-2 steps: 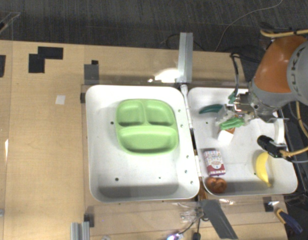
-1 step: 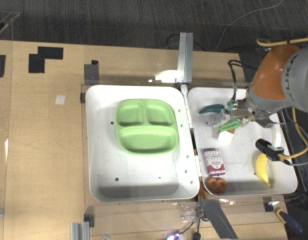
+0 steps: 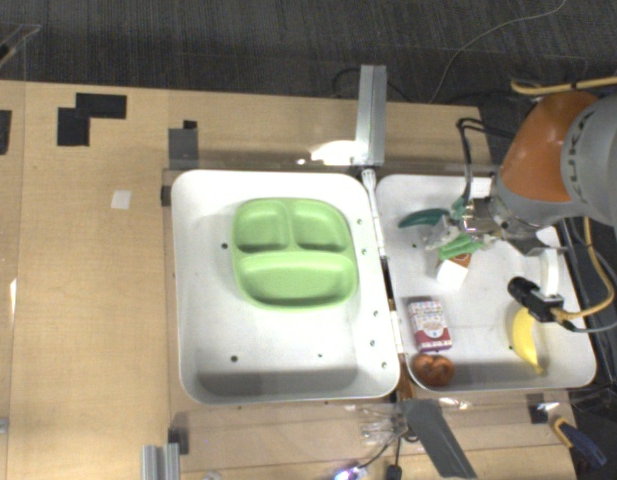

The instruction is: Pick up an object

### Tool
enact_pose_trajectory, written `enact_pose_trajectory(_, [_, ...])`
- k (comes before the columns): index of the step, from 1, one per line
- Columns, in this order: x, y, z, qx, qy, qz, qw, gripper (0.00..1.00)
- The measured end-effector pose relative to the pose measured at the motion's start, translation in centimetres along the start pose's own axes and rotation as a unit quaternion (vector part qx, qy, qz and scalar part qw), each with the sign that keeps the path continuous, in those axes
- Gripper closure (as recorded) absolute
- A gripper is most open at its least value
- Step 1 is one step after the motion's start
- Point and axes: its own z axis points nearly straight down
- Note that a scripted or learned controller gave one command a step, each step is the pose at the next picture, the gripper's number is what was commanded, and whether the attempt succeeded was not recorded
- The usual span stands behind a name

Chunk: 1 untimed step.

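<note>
Label on red box [image 3: 429,326] unreadable. Arm [image 3: 563,163] reaches in from right, wrist angled down over right bin [image 3: 578,368]. Jaws [image 3: 456,230] amid green items [image 3: 424,218]; open/shut: can't tell. Box below jaws, banana [image 3: 526,340] lower right, green tray [image 3: 292,250] far left.

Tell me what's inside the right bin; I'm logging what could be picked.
In the right bin lie a banana, a small red packet, a brownish round item and green pieces beside the gripper. The arm covers the far right corner.
</note>
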Motion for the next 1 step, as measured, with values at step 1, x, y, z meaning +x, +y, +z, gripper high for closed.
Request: enact_pose_trajectory(1, [0.1, 0.3, -1.21, -0.004, 0.0, -0.001, 1.0, 1.0])
